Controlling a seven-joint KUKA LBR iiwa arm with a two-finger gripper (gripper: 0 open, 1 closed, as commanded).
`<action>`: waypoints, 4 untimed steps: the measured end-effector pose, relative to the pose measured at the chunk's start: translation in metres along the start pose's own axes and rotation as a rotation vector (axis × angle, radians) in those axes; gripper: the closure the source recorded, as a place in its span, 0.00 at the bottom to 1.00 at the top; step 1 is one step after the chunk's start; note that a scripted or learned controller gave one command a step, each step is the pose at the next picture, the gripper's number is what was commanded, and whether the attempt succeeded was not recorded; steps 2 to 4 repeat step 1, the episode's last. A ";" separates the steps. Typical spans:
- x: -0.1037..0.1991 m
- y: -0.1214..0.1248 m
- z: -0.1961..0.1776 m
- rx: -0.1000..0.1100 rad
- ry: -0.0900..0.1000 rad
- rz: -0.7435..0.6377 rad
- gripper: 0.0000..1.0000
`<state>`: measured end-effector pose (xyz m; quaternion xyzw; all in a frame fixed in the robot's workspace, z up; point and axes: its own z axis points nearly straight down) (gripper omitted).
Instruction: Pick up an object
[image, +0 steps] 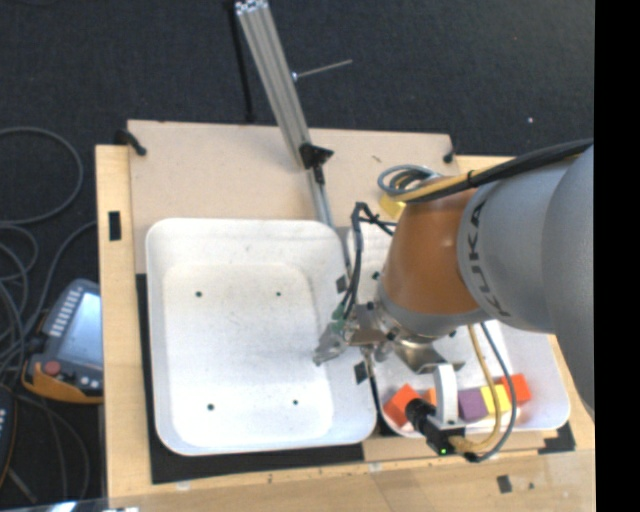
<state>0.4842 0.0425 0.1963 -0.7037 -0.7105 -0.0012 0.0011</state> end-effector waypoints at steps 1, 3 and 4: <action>-0.033 0.063 -0.086 -0.012 -0.005 0.007 0.00; -0.033 0.063 -0.086 -0.012 -0.005 0.007 0.00; -0.033 0.063 -0.086 -0.012 -0.005 0.007 0.00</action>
